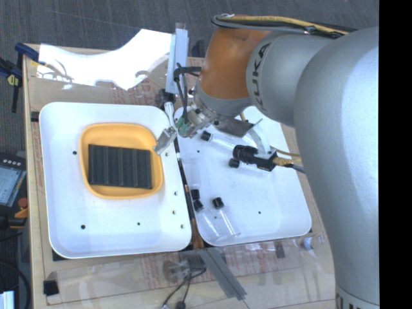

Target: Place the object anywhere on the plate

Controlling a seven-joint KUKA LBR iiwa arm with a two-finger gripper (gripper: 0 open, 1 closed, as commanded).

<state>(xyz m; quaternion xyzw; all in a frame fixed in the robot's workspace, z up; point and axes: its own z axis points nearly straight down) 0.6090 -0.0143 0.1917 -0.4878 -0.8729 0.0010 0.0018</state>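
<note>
Our gripper (165,140) hangs over the yellow plate's (116,134) right rim; we cannot tell whether it is open or closed. 1 small black piece (217,202), probably the object, lies in the right bin (270,198). It looks light and rigid, so we'd pinch its sides.

A yellow plate (119,135) with rounded corners lies flat in the left bin (96,230), toward its back, and a dark ribbed panel (122,166) fills its middle. Small black pieces (217,203) and a clear tube (225,223) lie near the front of the right bin (270,205). It is unclear which of these is the object to be moved.
</note>
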